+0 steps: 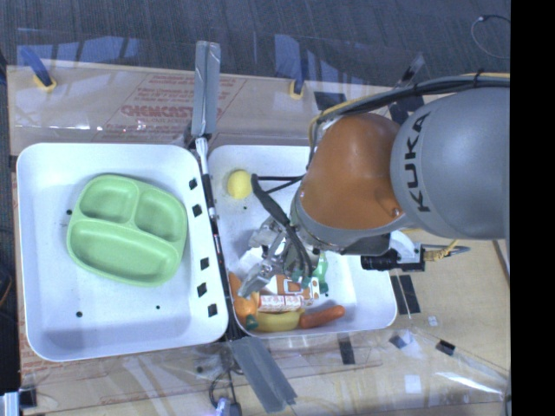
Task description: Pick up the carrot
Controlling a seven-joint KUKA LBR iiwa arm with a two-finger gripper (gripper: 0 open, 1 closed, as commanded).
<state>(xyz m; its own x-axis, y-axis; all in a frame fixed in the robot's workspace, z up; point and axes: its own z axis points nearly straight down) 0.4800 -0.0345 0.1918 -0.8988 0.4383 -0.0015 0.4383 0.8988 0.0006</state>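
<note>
Down front lies the slim orange carrot (322,316); the hand (276,258) hovers spread open, grasping nothing.

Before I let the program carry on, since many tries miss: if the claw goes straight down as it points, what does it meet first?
Probably the labelled packet in the right bin, not the carrot, which lies further right. The claw hangs over the pile; depth is unclear.
</note>
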